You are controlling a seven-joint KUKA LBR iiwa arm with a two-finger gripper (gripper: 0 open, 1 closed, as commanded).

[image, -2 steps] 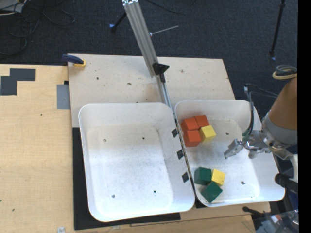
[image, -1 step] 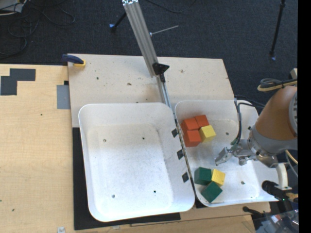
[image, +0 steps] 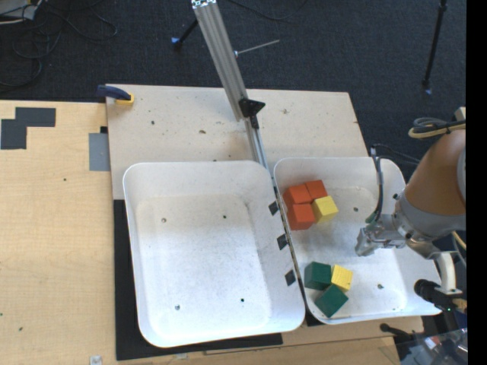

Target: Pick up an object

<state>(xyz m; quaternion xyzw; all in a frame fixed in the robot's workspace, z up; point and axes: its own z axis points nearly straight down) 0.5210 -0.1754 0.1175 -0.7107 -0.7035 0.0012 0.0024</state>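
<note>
Camera view, looking down at a slant. Two shallow white bins sit side by side on the table point(image: 304, 120). The left bin point(image: 137, 204) shows bare speckled floor.

The right bin point(image: 396, 175) holds two clusters of blocks. Upper cluster, close to the dividing wall: two orange blocks point(image: 302, 203) packed together, with a yellow block point(image: 326, 207) touching their right side. Lower cluster, near the front edge: a green block point(image: 317, 274), a second yellow block point(image: 342, 277) touching its right side, and another green block point(image: 332, 301) just below both.

The arm enters from the right. The tool point(image: 370, 242) sits over the right part of the right bin, between the two clusters and apart from both. Nothing seen between its tips; open or closed cannot be told.
</note>
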